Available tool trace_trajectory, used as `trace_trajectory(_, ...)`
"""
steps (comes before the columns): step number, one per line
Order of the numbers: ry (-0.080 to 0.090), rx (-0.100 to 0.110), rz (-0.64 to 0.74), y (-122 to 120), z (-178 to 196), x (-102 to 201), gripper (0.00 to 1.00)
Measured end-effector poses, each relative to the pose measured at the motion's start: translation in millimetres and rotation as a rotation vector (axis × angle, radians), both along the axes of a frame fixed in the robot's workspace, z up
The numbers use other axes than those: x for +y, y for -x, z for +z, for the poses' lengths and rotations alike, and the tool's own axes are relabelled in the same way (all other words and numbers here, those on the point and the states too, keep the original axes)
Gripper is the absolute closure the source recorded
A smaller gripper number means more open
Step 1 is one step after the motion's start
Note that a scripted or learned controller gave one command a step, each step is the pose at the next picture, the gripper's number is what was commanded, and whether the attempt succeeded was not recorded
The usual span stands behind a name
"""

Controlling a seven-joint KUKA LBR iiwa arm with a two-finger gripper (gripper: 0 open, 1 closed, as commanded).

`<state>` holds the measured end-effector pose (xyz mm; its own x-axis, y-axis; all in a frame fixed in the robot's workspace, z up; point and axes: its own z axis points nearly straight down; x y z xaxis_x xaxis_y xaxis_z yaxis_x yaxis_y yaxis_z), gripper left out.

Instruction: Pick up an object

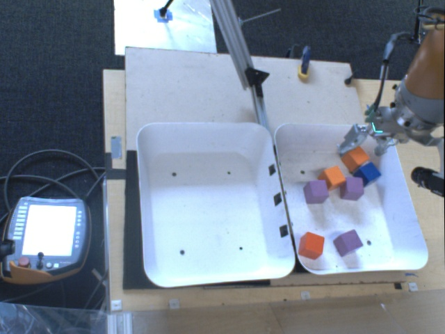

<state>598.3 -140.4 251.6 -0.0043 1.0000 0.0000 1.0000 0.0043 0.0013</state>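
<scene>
Reaching in from the right, the arm (pixel 424 75) hangs over the upper corner of the right bin (pixel 410 256), with the gripper (pixel 361 139) low above the blocks. Its fingers (pixel 348 143) look spread apart, one grey tip showing left of the topmost orange block (pixel 356 158) and the other side lying near the bin's rim; nothing sits between them that can be made out. The left tip is just beside that block, and whether it touches cannot be told. A blue block (pixel 369 173) lies against the orange one's lower right. Below these, a second orange block (pixel 334 177) sits between two purple blocks (pixel 316 191), the other at (pixel 352 188). Nearer the front wall lie a third orange block (pixel 311 245) and a purple block (pixel 348 242). The left bin (pixel 149 186) stands beside the right one, their rims touching.
</scene>
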Motion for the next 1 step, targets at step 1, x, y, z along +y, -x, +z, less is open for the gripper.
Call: trace_trajectory(1, 0.000, 0.003, -0.002, -0.3, -41.2, -0.3, 0.00)
